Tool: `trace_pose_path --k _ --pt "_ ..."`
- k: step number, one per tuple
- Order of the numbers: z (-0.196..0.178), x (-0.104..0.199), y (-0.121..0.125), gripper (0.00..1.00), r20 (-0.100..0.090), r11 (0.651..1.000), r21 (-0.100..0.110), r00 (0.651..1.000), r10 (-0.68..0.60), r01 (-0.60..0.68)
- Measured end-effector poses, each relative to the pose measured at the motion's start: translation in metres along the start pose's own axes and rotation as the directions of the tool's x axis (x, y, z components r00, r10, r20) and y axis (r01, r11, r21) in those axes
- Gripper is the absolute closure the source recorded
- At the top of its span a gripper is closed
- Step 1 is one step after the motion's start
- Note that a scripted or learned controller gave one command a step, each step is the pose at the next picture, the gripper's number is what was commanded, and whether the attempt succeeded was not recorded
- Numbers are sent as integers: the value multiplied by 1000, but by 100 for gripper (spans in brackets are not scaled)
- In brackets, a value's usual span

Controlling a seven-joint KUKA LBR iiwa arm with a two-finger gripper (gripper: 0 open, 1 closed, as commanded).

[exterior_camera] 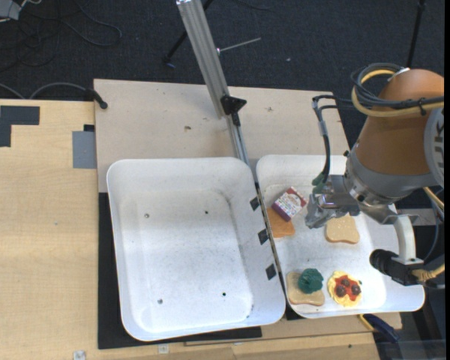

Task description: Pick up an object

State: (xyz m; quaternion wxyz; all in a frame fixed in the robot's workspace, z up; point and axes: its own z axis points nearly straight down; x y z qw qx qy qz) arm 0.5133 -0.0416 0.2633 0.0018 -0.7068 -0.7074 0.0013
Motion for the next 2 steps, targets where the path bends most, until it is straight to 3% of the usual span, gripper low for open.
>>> trace_pose_path --k 2 --pt "27 100 27 100 0 1000 0 1000 -3 3"
